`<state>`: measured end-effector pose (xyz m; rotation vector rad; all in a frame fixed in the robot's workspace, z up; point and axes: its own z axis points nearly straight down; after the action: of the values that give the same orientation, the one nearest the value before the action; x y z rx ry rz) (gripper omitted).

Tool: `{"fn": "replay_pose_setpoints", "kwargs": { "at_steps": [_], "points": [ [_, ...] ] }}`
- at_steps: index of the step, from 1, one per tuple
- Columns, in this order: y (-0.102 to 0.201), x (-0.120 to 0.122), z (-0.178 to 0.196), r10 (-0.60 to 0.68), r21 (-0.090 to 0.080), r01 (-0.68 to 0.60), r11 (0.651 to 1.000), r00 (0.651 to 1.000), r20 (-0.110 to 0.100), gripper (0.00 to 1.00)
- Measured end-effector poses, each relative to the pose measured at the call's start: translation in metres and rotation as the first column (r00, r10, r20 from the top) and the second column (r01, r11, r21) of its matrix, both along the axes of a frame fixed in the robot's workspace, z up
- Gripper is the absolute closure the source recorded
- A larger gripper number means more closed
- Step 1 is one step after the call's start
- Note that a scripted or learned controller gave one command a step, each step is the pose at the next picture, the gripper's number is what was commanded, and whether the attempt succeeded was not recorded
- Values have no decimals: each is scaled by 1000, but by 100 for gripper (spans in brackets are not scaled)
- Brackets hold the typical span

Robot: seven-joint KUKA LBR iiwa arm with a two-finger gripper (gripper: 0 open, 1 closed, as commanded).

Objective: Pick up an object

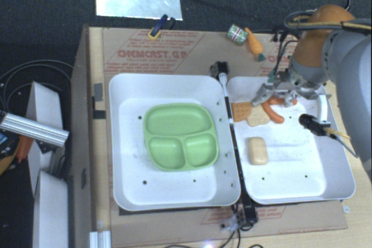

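The right bin (pixel 302 183) holds three food toys. An orange-red sausage (pixel 274 113) lies near its back edge. A tan cracker and a pale biscuit (pixel 250 114) sit just left of the sausage. A beige bread roll (pixel 258 150) rests nearer the middle. My gripper (pixel 275 92) hangs low at the back of this bin, directly over the sausage's far end. Its tips are too small and cluttered to read.
A green divided tray (pixel 179 135) fills the middle of the left bin (pixel 129 183). Behind the bins, on the cardboard, lie a small can (pixel 237 33), a toy carrot (pixel 254 43) and a blue and yellow clip (pixel 158 27). The grey arm (pixel 349 67) covers the right bin's back right corner.
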<state>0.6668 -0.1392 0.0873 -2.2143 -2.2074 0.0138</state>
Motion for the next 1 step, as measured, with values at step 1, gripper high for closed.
{"fn": "replay_pose_setpoints", "kwargs": {
  "at_steps": [1],
  "points": [
    [-18, 0, 0, 2, 6, -2, 1000, 1000, -1, 0]
  ]
}}
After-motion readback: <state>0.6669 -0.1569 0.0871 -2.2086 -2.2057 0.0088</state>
